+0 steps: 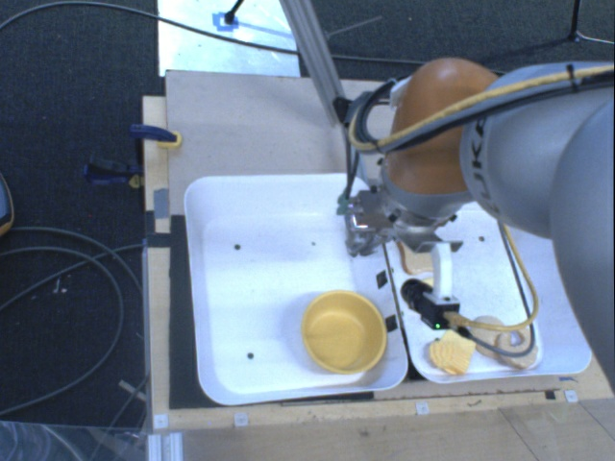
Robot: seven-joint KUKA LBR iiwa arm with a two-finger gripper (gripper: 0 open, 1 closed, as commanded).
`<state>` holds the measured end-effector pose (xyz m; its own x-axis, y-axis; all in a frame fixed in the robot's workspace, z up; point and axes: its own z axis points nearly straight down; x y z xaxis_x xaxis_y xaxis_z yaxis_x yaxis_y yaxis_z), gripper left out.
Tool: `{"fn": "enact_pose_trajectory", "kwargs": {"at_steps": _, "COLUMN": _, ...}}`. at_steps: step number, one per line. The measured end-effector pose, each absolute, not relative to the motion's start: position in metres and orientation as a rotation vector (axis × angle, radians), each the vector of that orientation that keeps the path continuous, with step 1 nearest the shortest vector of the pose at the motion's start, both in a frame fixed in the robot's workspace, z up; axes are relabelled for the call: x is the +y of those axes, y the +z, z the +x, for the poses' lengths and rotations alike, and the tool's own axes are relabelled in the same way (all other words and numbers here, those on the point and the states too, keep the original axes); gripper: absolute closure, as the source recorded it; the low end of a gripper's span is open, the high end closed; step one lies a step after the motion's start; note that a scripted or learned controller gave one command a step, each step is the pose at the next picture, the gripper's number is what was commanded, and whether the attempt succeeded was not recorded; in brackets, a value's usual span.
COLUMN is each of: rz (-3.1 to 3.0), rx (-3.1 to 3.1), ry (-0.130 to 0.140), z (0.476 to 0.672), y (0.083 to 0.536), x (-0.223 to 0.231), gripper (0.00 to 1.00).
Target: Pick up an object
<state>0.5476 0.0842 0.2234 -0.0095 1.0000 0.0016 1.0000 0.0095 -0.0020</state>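
ok so the pick hasn't happened as far as I can see, nothing is visibly in the tool and honestly I can't tell if it's released or clenched, the wrist and the bulk of the arm hide the business end from this angle

easiest target imo is the yellow bowl. It sits upright in the left bin, in the near right corner, close to the wall that splits it from the right bin. The tool hangs over that same dividing wall but further back in the view, so the bowl is toward the front edge of the table from it and a touch to the left, apart, not touching

to do this well I'd go for the rim rather than straddling the whole bowl, it looks too wide for that. Pick the side of the rim away from the bin wall, come straight down with one jaw inside and one outside, and close gently since a light bowl will probably skid or tip if nudged first. Watch that wall on the way down

the right bin has a crinkly yellow piece and a tan loop near its front too, but both look flat and fiddly
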Motion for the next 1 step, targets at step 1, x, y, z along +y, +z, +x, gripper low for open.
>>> {"fn": "enact_pose_trajectory", "kwargs": {"at_steps": 1, "rz": -2.218, "rx": -2.224, "ry": -0.001, "z": 0.5486, "y": 0.2240, "x": 0.0813, "gripper": 0.00}}
